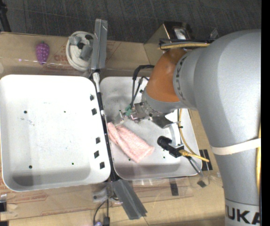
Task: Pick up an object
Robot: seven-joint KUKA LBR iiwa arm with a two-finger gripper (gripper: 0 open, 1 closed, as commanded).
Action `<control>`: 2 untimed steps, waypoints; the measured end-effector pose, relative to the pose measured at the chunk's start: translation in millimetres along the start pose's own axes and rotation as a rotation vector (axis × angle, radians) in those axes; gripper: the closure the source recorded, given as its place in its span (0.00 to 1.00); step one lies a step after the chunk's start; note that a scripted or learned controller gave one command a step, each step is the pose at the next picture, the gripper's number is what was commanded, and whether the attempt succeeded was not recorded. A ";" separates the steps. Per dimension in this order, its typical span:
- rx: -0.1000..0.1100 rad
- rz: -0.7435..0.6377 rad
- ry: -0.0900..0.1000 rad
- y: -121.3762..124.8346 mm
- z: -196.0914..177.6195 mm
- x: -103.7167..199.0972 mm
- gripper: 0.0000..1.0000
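While I'm watching the overhead feed from my desk, here's how it looks:

Arm: the big grey arm with the orange band (165,79) reaches in from the right and hangs over the right shallow white plastic bin (121,91).
Claw: the claw (128,114) sits low in that bin, just above the top end of the cloth; honestly I can't tell how it stands, too small and cluttered.
Task thing: the pink folded cloth (129,142) lies diagonally on the right bin's floor, near the divider, flat on the bin.
Left bin: the other shallow white plastic bin (45,131) sits alongside.
Counter: a small purple bumpy object (42,52) and a white coiled cord (78,48) rest on the brown cardboard counter (17,46) behind the bins.
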State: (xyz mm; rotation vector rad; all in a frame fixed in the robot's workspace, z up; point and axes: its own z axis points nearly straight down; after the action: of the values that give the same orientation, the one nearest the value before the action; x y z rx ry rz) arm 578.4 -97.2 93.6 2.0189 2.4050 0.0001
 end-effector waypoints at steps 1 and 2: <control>0.000 -0.004 0.002 -93.2 -0.2 -7.8 0.00; 0.003 -0.022 0.002 -29.8 1.8 2.7 0.00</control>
State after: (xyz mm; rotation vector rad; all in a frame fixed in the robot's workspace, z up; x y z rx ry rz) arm 548.6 -99.7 91.8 1.9950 2.4298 -0.0015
